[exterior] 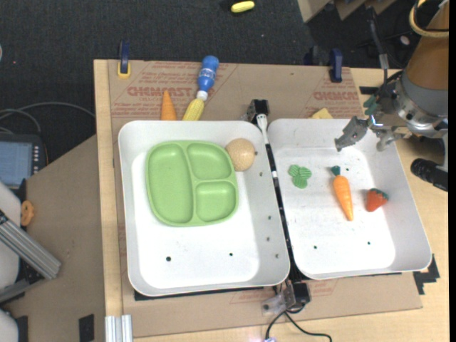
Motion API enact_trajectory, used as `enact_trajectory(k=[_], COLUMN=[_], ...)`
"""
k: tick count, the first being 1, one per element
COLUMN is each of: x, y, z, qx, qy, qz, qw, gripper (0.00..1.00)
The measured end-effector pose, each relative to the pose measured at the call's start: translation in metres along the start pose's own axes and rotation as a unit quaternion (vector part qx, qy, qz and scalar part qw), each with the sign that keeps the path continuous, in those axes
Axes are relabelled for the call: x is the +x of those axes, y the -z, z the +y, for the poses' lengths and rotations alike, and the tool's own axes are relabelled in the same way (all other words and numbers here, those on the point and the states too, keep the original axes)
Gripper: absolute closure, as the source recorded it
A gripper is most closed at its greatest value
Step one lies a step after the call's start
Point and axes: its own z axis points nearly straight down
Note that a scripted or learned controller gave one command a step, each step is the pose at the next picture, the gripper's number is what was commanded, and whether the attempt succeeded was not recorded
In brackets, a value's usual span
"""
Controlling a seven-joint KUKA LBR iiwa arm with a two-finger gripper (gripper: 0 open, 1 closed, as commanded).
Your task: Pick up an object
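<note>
In the right bin [399, 258] lie an orange toy carrot [343, 195], a red strawberry-like toy [375, 199] and a small green leafy toy [300, 175]. The left bin [192, 262] holds a green divided plate [191, 182], and a tan round object [241, 153] rests against the plate's far right corner. My gripper [367, 135] hangs over the far right part of the right bin, above and behind the carrot. Its fingers [348, 135] are spread open with nothing between them.
On the cardboard behind the bins lie a blue and white bottle [206, 75], a small orange cone [167, 107], a yellow corn-like toy [194, 109] and a yellow scrap [322, 114]. A black bracket [258, 110] sits where the bins meet. Clamps hold the board's far edge.
</note>
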Motion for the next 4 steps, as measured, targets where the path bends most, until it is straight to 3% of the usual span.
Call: enact_trajectory(k=[1,2,3,4], x=[-0.045,-0.043,-0.01,0.064], y=[-0.163,-0.143,-0.038,-0.026], z=[-0.003,0.0,-0.037,-0.026], qx=[0.004,-0.002,-0.005,-0.003], qy=[-0.002,-0.001,0.001,0.004], qz=[0.0,-0.001,-0.001,0.0], qw=[1.0,1.0,1.0,1.0], gripper=[0.0,1.0,1.0,1.0])
